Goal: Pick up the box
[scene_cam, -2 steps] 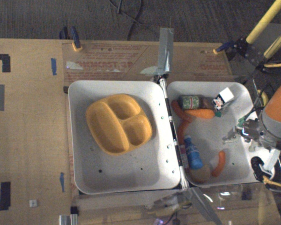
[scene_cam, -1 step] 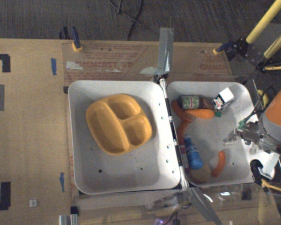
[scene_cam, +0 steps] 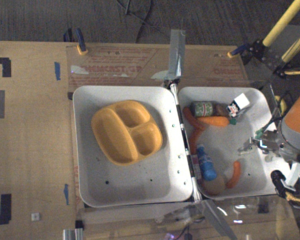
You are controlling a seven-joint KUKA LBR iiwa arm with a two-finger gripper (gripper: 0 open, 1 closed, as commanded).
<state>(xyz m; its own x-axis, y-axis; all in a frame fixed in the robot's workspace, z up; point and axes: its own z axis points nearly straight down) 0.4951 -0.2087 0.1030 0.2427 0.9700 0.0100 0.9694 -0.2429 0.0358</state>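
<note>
The box [scene_cam: 238,104] is a small white carton with black and red print, lying tilted in the far right corner of the right bin [scene_cam: 257,186]. It touches the tip of an orange carrot [scene_cam: 212,121]. My gripper [scene_cam: 255,144] hangs over the right side of the same bin, nearer the camera than the box and well apart from it. Nothing shows between its tips. The grey arm with its orange band [scene_cam: 296,118] comes in from the right edge.
In the right bin also lie a green-labelled can [scene_cam: 203,108], a reddish sausage [scene_cam: 192,124], a blue bottle [scene_cam: 206,164], a brown lump [scene_cam: 214,185] and an orange sausage [scene_cam: 233,174]. A yellow divided dish [scene_cam: 127,131] sits in the left bin [scene_cam: 90,184].
</note>
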